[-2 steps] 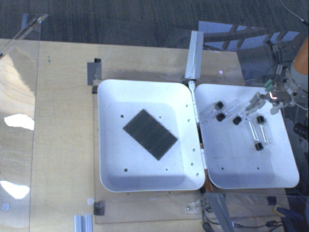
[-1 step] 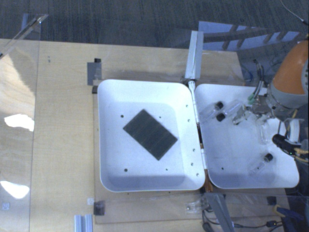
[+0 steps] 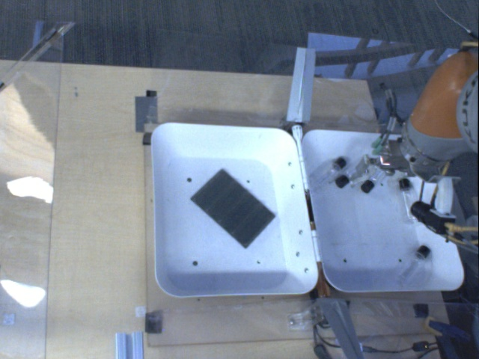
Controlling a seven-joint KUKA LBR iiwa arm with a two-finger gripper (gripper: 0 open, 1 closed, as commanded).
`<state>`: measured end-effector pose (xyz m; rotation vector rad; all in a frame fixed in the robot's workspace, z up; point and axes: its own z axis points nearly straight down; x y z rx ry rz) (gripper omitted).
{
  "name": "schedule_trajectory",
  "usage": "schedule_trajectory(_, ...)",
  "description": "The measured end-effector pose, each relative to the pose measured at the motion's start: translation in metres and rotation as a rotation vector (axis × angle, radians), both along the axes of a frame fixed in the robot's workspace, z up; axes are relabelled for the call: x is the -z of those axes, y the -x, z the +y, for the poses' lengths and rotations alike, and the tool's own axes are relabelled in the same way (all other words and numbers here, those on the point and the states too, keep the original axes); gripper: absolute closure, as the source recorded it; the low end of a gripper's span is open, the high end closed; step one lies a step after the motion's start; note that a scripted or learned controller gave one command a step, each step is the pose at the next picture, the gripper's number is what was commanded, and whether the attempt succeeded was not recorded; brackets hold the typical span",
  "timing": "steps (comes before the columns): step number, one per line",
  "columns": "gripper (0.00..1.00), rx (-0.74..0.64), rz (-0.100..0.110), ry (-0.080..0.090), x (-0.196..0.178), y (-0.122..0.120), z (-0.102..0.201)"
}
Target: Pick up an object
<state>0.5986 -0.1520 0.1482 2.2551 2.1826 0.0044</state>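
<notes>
Bench (image 3: 90, 223) bearing two white bins. Left bin (image 3: 172, 268) holds a dark flat square object (image 3: 233, 207), lying diagonally at its centre. Gripper (image 3: 374, 167) hangs over the right bin (image 3: 374, 275), well apart from the object; finger state cannot be told.

Dark flat pad (image 3: 233, 207), left bin (image 3: 168, 200)

The arm (image 3: 449, 103) is cut off at the right edge.
</notes>
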Motion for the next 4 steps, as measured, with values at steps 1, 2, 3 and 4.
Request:
schedule_trajectory(1,0.0,-0.006,0.004,-0.001,0.016,-0.008,0.029)
schedule_trajectory(2,0.0,-0.04,-0.004,0.001,0.06,-0.042,0.005)
schedule_trajectory(3,1.0,-0.042,0.008,-0.002,0.053,-0.04,0.006)
schedule_trajectory(4,1.0,-0.013,0.018,-0.002,-0.014,-0.068,0.056)
